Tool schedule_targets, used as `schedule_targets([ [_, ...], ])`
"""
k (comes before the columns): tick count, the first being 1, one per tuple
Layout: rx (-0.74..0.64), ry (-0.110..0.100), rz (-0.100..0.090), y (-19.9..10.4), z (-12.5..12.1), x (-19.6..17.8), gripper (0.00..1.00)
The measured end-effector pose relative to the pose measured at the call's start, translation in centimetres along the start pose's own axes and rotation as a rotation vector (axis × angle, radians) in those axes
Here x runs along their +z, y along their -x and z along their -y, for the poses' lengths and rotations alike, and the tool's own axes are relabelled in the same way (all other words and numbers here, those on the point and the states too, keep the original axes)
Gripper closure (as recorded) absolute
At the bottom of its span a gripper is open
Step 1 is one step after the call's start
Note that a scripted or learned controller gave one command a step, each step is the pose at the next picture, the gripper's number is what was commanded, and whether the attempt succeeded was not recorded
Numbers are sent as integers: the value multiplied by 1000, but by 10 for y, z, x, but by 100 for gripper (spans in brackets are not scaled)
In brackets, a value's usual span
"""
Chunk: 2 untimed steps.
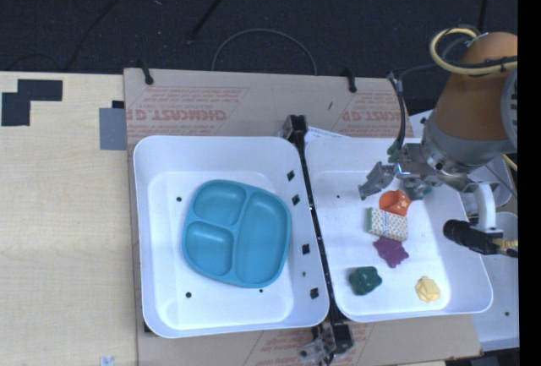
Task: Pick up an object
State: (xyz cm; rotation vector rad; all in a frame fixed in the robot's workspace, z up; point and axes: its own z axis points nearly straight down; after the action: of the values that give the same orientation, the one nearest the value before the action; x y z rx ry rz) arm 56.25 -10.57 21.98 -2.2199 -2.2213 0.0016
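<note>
1. A blue divided plate (237, 232) lies in the left bin (161, 161), left of the central divider.
2. In the right bin (338, 155): a green piece (365, 280), a purple piece (390, 251), a patterned block (388, 223), an orange object (394, 203) and a yellow piece (428, 289).
3. The end effector (397, 178) hangs just above the orange object; whether it is open or gripping, I cannot tell.

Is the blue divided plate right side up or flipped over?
Right side up. The blue plate lies flat in the left bin, and its three sunken compartments face the camera.
</note>
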Motion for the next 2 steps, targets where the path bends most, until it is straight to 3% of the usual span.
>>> schedule_targets([
  [2,1,-6,-2,-6,-12,114,0],
])
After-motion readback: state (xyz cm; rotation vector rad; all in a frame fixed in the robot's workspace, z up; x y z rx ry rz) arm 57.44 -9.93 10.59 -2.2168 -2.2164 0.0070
